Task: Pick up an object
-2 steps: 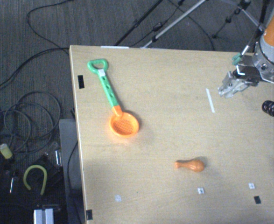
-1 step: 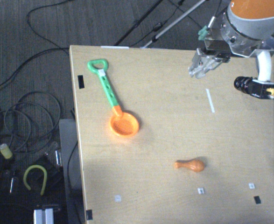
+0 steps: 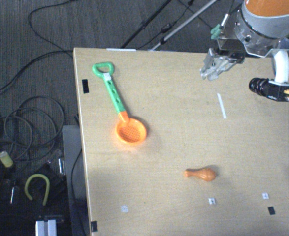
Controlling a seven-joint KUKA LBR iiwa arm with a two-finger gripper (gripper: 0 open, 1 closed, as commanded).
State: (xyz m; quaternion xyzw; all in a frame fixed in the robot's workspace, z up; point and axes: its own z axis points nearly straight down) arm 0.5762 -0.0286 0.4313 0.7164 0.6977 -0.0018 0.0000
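A toy strainer spoon, with a green handle and an orange mesh bowl, lies on the left part of the tan bench top. A small orange drumstick-shaped toy lies lower down, near the middle. A thin white stick rests at the right. My gripper hangs over the top right of the bench, above the white stick and far from both toys. Nothing shows in it.
A black cylindrical part sticks in at the right edge. Cables and a metal rod lie on the dark floor beyond the bench's left and top edges. Small markers dot the bench's lower part.
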